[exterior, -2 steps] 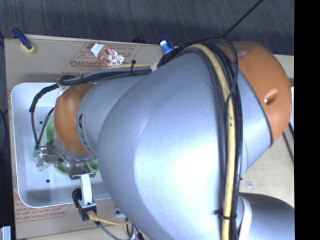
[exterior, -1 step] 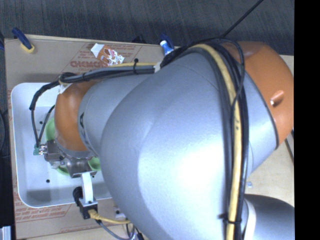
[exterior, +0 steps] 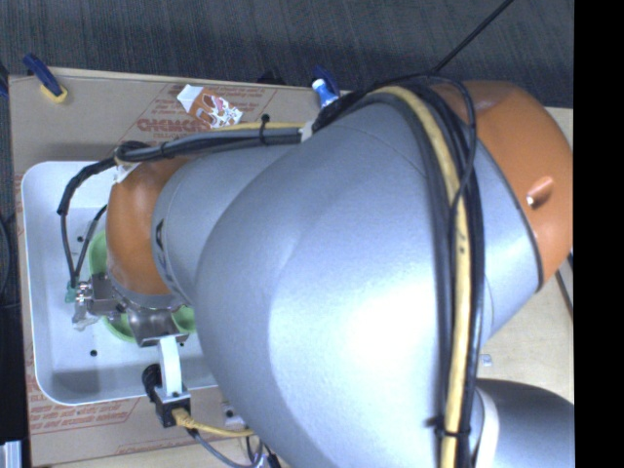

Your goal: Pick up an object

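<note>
Arm point(exterior: 370, 281): reaches over left bin point(exterior: 39, 261), covering most of it.
Green object point(exterior: 100, 252): partly visible under wrist.
Fingers: hidden, state cannot be told.

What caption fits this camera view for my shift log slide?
Grey KUKA arm reaching over the left white bin, its wrist above a green object on the bin floor.

Dark grey carpet point(exterior: 244, 18) behind bench point(exterior: 117, 91)
</note>
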`<state>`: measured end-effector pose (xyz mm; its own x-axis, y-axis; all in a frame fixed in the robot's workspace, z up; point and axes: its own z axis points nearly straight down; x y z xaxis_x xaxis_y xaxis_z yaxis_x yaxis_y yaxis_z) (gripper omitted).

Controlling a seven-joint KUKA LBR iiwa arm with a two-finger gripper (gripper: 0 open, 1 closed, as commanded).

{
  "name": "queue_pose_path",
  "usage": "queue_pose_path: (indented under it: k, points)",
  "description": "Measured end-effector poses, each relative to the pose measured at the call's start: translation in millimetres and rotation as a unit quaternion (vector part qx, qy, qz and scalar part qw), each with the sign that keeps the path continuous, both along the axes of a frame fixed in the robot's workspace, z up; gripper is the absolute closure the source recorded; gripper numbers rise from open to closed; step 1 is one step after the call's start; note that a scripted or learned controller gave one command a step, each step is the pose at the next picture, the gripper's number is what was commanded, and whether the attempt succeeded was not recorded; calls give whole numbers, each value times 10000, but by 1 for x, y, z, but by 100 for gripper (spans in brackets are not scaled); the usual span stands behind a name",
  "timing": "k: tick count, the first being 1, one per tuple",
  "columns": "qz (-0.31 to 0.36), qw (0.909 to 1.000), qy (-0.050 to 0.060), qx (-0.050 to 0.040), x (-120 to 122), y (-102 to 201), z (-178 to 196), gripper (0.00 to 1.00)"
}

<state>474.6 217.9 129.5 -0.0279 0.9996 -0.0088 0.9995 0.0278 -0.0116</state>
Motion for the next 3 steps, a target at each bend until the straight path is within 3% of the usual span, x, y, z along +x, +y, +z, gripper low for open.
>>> queue_pose_path:
  k: [1,2,3]
  points:
    - [-113,9999,-26,33,0,-1,-39,0]
    - [-91,10000,-3,27,-1,0,-30,100]
    - [-87,10000,-11,21,0,-1,-29,0]
